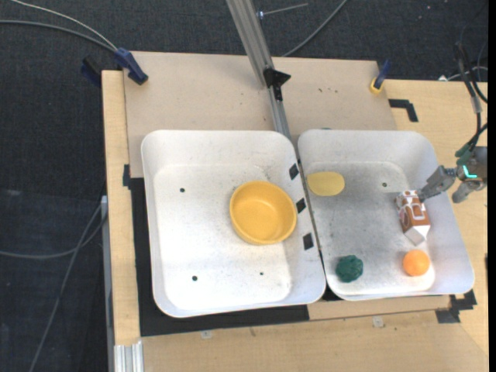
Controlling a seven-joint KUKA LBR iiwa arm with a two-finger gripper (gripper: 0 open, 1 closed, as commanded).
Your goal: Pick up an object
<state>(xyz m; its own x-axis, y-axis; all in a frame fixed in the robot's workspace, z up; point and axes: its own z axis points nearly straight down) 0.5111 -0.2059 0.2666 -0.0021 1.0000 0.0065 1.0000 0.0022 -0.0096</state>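
In the right bin (364, 149) lie a pale yellow oval piece (325, 183) near the left wall, a dark green lump (349, 267) at the front, an orange ball (416, 263) at the front right and a brown-and-white carton (413, 215) by the right wall. A yellow bowl (263, 211) stands in the left bin (194, 161). My gripper (439, 198) hangs at the right bin's right rim, just right of and above the carton. It is open, with its two grey fingers apart and nothing between them.
A grey metal pole (249, 29) slants down from the top to the gap between the bins. Blue and yellow clamps hold the brown board at its back corners. Cables trail over the dark floor at left and top.
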